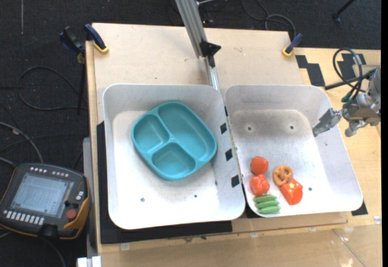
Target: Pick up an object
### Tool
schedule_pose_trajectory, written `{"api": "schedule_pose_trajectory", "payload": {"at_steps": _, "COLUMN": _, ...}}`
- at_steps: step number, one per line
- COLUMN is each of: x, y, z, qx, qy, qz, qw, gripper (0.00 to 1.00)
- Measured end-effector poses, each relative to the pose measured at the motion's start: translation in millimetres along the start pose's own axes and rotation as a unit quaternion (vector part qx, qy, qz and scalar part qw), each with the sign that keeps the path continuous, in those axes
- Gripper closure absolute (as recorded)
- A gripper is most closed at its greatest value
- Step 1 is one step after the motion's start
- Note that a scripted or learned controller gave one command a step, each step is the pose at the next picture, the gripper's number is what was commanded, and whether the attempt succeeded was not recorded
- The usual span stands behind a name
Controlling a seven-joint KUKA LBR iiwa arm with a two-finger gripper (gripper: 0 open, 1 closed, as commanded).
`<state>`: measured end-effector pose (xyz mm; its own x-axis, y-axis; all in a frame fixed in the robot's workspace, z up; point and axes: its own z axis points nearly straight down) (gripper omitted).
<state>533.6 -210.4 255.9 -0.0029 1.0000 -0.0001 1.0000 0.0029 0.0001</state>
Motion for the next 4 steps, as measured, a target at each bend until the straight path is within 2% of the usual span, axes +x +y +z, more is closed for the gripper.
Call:
{"api": "schedule_pose_trajectory", "payload": {"at_steps": 1, "x": 0, "y": 0, "z": 0, "qx": 0.0, "qy": 0.0, "qz": 0.0, "qw": 1.0, "gripper": 0.0}}
{"api": "schedule_pose_trajectory", "payload": {"at_steps": 4, "x": 4, "y": -4, "z": 133, "qx": 0.002, "qy": 0.0, "qz": 0.002, "qw": 1.0, "gripper": 0.0}}
